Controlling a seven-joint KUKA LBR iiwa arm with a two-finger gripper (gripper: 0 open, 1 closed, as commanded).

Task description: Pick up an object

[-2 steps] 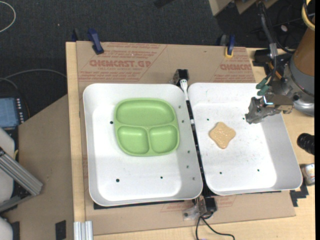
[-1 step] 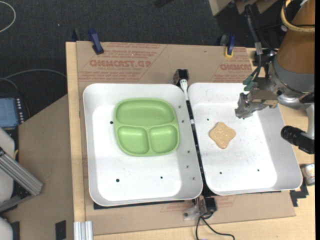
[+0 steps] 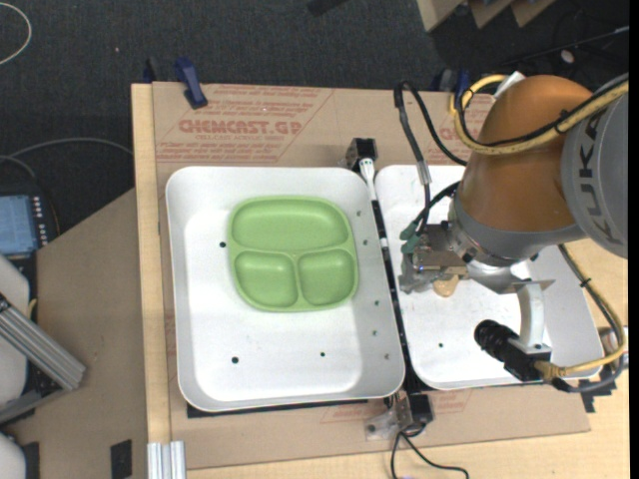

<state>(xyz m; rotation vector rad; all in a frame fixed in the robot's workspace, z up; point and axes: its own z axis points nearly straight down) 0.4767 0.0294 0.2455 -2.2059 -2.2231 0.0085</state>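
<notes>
green divided plate in left bin | board reads "chemcast gp" | gripper grip unclear

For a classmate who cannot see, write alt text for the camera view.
A grey and orange arm reaches from the right over the right bin, its claw low near a small tan object. The left bin holds a green divided tray.

We see a bench board printed with red lettering, held by a blue clamp at its far left. Dark carpet lies beyond it. Metal rails sit at the left, and a black clip stands between the bins' far corners.
</notes>
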